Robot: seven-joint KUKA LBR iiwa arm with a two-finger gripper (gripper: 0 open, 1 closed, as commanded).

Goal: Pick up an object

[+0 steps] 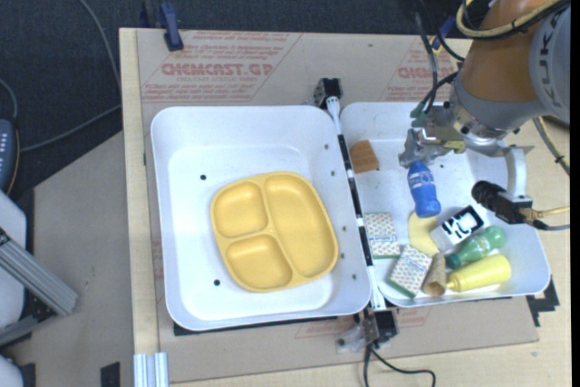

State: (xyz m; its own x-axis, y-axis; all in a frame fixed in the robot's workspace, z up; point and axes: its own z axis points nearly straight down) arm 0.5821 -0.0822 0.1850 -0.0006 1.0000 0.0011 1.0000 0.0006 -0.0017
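Note:
My gripper (424, 148) hangs over the back of the right bin (385, 115), at the end of the grey arm with the orange band. Directly below it lies a small blue bottle (422, 188), its white cap pointing up toward the gripper and just touching or nearly touching it. I cannot see whether the bottle is held. A brown block (364, 157) lies to the gripper's left, near the bin's left wall.
The right bin's front holds a yellow disc (419, 233), a black-and-white box (461, 224), a green bottle (480, 245), a yellow bottle (480, 273) and two patterned packets (381, 233) (410, 271). A yellow divided plate (274, 229) lies in the left bin (181, 159).

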